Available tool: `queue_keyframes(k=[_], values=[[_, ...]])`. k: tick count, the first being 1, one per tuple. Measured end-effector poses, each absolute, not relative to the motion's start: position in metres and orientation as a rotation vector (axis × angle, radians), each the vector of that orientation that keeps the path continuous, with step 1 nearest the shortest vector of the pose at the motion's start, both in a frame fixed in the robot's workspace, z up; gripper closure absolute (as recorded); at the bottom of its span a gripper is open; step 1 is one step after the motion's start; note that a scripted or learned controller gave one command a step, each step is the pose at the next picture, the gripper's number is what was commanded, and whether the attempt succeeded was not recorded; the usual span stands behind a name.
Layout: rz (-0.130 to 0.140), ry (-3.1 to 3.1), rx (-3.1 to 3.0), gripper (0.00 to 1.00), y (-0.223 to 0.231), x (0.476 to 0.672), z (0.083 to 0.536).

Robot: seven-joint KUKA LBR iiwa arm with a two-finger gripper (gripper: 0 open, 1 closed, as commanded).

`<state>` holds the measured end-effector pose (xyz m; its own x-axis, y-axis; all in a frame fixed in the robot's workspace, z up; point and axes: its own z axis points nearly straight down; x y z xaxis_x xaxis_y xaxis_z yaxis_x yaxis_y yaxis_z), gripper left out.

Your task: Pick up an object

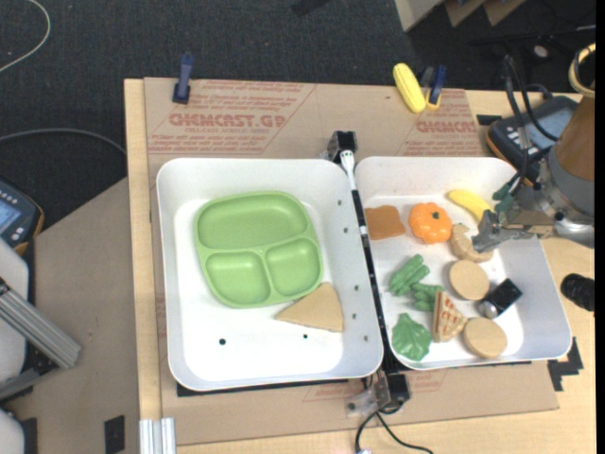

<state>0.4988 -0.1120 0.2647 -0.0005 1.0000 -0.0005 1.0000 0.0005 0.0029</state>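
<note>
The pincer (484, 233) is seen at the right of the frame, low over the right bin (558, 324), its dark tip just beside a small tan lumpy piece (460, 242); whether it is parted or closed cannot be told from this slant, and nothing is seen held in it. No single target is named by the task, so the tan lumpy piece nearest the tip is taken as the likely one. It is judged to be light, hard plastic play food, stiff and somewhat slick, with an uneven shape that may roll or squirt out under a poor pinch; a hold across its narrow waist is advised. Close neighbours are noted: an orange pumpkin (430, 222) to its left, a yellow banana (468, 201) above, a round tan disc (468, 279) just below, and a small black block (499, 297) lower right. Green leafy pieces (409, 275) are judged softer and flatter, harder to pinch. In the left bin (170, 253) a green divided plate (257, 247) and a tan wedge (312, 308) are recorded, well apart from the arm.
</note>
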Motion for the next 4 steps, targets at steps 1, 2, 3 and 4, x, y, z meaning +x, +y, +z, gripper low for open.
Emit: queue_keyframes(k=[1,2,3,4], values=[[-0.007,2.228,2.224,1.0,-0.115,0.547,0.162],[0.0,2.222,2.223,1.0,-0.137,0.59,0.114],[0.007,2.23,2.214,1.0,-0.058,0.545,0.189],[0.006,2.231,2.213,1.0,0.009,0.52,0.225]])
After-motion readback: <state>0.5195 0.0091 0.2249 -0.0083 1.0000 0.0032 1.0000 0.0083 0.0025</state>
